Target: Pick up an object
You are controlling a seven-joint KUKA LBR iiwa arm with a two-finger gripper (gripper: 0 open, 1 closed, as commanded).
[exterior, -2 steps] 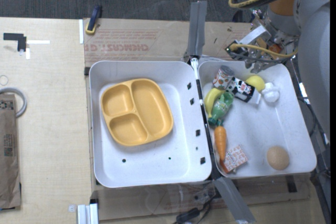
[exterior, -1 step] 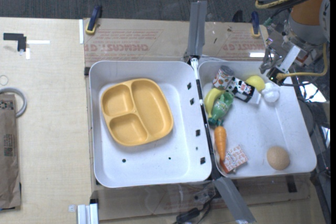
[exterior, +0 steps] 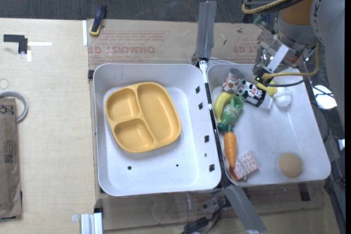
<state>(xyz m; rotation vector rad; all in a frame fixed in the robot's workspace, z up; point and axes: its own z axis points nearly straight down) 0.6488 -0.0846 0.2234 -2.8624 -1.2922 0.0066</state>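
Note:
My gripper [exterior: 263,75] hangs over the far edge of the right bin [exterior: 307,134], just above and to the right of a small black-and-white item [exterior: 253,93]. Close to that item lie a patterned cup [exterior: 232,81], a yellow banana [exterior: 220,102] and a green packet [exterior: 232,110]. An orange carrot [exterior: 230,146] lies further forward along the bin's left side. A white lump [exterior: 283,100] sits right of the gripper. I see nothing lifted clear of the bin.
A red-and-white packet [exterior: 246,164] and a round tan ball [exterior: 290,164] lie at the right bin's front. The left bin [exterior: 109,172] holds a yellow divided plate [exterior: 142,116]. A grey divider [exterior: 206,35] stands between the bins at the back.

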